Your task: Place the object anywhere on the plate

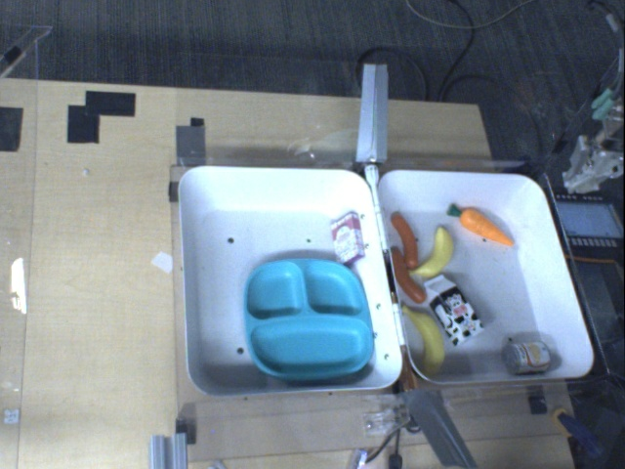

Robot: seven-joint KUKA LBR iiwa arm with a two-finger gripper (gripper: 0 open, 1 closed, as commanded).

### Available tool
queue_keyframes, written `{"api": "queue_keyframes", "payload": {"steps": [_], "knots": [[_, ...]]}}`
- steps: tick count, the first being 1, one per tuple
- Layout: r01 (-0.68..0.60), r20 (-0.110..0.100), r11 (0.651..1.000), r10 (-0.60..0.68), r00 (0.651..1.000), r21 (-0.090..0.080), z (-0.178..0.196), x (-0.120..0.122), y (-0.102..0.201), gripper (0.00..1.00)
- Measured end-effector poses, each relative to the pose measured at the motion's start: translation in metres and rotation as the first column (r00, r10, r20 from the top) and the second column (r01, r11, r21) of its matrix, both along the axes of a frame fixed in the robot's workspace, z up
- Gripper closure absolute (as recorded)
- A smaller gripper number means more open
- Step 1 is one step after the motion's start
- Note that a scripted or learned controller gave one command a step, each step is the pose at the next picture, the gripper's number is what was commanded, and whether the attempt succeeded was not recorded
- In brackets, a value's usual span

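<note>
A blue plate (310, 319) with three compartments lies in the left bin (210, 262), toward its front. A small red and white packet (347, 236) lies just behind the plate, near the divider between the bins. In the right bin (547, 252) lie an orange carrot (484, 225), two reddish sausages (405, 257), a yellow banana (437, 252), a second banana (427, 338), a black and white carton (454, 313) and a grey tin (527, 356).
A metal post (372, 115) stands upright behind the seam of the two bins. Cables (488, 8) lie on the dark floor at the back. Equipment (596, 159) stands at the right edge of the bench.
</note>
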State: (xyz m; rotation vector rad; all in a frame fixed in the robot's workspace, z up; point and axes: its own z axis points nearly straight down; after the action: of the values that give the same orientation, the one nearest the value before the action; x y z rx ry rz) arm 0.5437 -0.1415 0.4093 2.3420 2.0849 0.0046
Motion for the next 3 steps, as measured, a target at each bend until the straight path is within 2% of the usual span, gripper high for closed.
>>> {"api": "queue_keyframes", "payload": {"steps": [1,2,3], "knots": [[0.0,0.0,1.0,0.0,1.0,0.0,0.0,0.0,0.0,0.0],[-0.213,0.001,0.977,0.213,0.977,0.001,-0.025,0.074,0.098,0.0],[-0.244,-0.003,0.97,0.244,0.97,0.002,-0.152,0.125,0.147,0.0]]}}
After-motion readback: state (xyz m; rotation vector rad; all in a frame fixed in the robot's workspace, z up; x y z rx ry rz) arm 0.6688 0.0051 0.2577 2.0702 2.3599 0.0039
